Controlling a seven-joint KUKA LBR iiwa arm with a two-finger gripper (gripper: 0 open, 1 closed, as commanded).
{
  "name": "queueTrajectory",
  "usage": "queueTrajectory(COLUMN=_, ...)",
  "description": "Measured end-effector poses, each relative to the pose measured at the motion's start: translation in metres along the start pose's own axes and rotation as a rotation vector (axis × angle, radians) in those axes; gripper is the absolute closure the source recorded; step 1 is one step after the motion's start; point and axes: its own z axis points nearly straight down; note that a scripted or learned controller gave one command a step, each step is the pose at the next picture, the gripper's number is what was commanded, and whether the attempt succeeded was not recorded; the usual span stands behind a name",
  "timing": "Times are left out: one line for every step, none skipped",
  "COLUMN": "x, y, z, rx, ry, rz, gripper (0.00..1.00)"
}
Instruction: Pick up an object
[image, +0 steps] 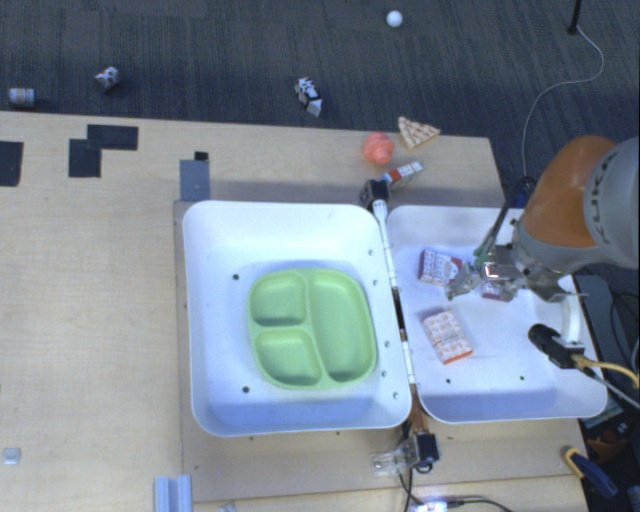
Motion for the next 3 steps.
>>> queueTrajectory(x=0.035, y=-0.068, z=0.01, rx=0.005, ry=0.003, rz=0.002, gripper=0.0)
queueTrajectory(x=0.035, y=-0.066, z=-0.002, rx=-0.001, ry=0.003, rz=0.001, gripper=1.0)
queueTrajectory(x=-0.016, y=0.012, z=-0.001, rx=0.009, ry=0.003, rz=-0.001, gripper=1.0)
